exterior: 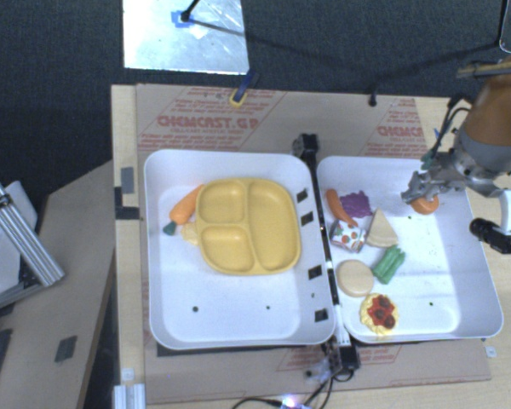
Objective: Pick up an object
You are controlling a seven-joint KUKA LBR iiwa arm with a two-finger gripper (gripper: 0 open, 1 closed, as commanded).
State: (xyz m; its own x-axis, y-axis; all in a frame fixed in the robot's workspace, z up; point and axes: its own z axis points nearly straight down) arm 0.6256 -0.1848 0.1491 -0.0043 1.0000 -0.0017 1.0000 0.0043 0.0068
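So the arm comes in from the right and the gripper [422, 192] is sitting low over the upper right part of the right bin [460, 313], right on top of a small orange piece [424, 204] that looks like a slice of toy food. The orange piece lies on the bin floor, well apart from the rest of the pile, and it peeks out just under the claw. Whether the claw is clamped on it or just parked above it, I honestly can't tell from this angle, the metal bits hide the contact. My guess is this is the thing it's going for. It looks like light hard plastic, smooth and probably a bit slippery, flat-ish and low, so I'd pinch it across its narrow sides and go gently so it doesn't squirt out sideways. Nothing fragile about it as far as I can judge. The rest of the right bin has a little carrot [333, 204] next to a purple lump [356, 203], a small printed box [348, 235] touching a pale wedge [380, 228], a green pickle-looking thing [389, 264], a tan round cookie [354, 277], and a small pizza-like disc [379, 312] near the front. The left bin [179, 313] holds a yellow divided plate [243, 226] with a bigger carrot [183, 206] tucked against its left edge.
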